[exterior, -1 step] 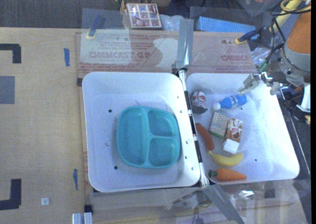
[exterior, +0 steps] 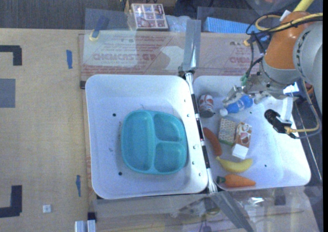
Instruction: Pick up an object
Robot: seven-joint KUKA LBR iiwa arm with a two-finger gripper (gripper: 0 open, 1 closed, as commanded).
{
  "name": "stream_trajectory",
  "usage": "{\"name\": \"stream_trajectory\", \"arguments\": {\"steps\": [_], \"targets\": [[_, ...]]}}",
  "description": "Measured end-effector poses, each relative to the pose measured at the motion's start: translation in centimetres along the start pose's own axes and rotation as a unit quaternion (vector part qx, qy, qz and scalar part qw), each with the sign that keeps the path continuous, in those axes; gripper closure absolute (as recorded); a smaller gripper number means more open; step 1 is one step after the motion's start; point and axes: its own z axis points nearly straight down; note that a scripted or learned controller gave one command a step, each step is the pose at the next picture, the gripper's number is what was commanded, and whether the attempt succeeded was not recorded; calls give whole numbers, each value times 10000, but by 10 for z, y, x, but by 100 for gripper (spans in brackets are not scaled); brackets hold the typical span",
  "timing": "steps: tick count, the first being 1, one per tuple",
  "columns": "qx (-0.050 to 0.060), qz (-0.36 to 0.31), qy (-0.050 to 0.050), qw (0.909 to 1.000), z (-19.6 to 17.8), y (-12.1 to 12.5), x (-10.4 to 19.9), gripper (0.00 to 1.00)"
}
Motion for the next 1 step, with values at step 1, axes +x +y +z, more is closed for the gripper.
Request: {"name": "stream_trajectory", "arguments": {"steps": [1], "targets": [[-23,-13,-13,10000,-11,2,0,100]]}}
